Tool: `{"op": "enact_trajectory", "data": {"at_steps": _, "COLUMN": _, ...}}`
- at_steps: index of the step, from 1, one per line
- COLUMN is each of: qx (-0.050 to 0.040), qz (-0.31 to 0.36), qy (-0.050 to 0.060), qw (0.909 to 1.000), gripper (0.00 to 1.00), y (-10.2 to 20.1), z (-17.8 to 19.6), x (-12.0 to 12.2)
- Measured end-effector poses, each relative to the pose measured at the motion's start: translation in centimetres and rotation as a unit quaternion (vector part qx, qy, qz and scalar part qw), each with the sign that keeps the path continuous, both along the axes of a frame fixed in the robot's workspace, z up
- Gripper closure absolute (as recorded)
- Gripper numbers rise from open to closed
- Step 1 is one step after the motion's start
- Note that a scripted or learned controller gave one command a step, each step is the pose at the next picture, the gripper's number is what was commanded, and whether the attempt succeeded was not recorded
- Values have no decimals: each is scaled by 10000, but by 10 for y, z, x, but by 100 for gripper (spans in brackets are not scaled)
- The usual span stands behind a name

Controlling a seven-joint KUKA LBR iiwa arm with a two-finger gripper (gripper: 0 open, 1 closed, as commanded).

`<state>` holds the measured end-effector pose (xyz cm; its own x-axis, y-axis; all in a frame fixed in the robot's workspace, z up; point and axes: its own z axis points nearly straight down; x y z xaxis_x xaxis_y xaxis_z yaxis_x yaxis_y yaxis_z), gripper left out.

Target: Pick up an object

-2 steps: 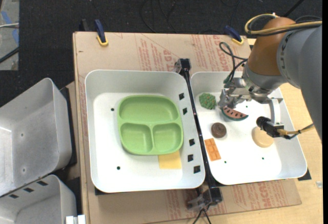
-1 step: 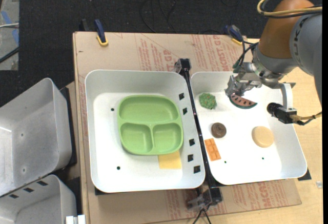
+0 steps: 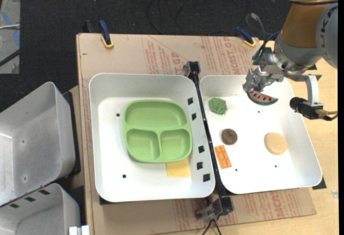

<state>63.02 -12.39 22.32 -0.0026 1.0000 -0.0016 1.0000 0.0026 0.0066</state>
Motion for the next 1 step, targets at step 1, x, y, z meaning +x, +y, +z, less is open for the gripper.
{"op": "enact_trajectory", "data": {"at_steps": 1, "qx": 16, "qz": 23, "qy": 40, "qw": 10000, "gripper": 100, "y": 51, "z": -9, "x": -2}}
